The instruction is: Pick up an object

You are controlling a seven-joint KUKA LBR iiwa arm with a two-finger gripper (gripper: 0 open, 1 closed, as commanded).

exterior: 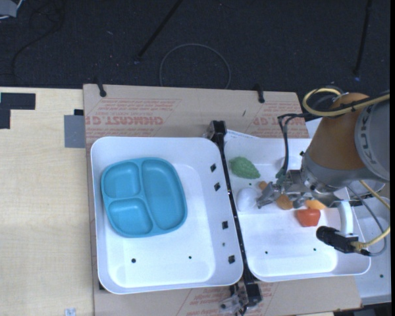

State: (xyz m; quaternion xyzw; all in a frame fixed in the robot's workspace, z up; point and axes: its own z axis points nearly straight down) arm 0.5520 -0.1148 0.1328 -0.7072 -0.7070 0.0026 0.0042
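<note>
White plastic bins side by side on your bench, sitting on a cardboard sheet (184, 110) with red print on it. Your left bin (151, 262) has a light blue divided plate (145, 196) in it, three compartments, lying flat in the upper left part of the bin and not touching anything else.

Your right bin (283, 255) is where the action is. The arm (342, 147) comes in from the right with its orange band over the upper right part of that bin, and the gripper (271, 195) hangs low over the middle of the bin, pointing left. Honestly you can't make out from this angle whether it's spread or pinched, it's just a blurry dark grey clump there, so I won't call it.

Stuff you could grab: a green leafy-looking object (244, 168) near the top left of the right bin, up and to the left of the gripper and apart from it. A small orange piece (285, 202) sits right beside the gripper on its right side, touching or nearly so, can't tell which. A red-orange block (308, 216) sits just right of that, lower down, under the wrist.

Black cables (284, 143) loop around the arm, and a black cylinder part (336, 239) sticks out near the bin's right edge.
</note>
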